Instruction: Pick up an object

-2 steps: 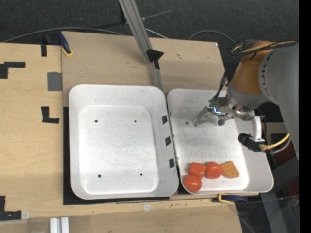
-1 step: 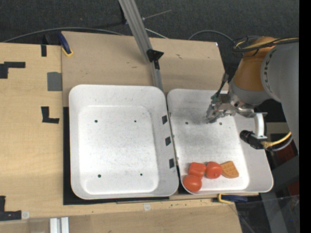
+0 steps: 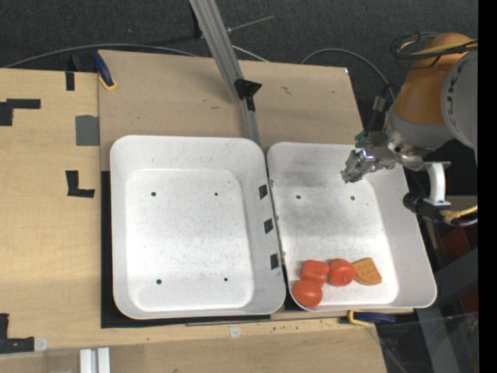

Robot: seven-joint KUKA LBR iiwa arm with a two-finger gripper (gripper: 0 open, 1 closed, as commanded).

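In bin corner, red lumps [image 3: 324, 278]

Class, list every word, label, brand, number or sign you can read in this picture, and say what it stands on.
No text can be read.
The arm bears dark marks at the picture's edge, too cut off and blurred to read.
Black tape pieces on the bench are shapes, not letters.
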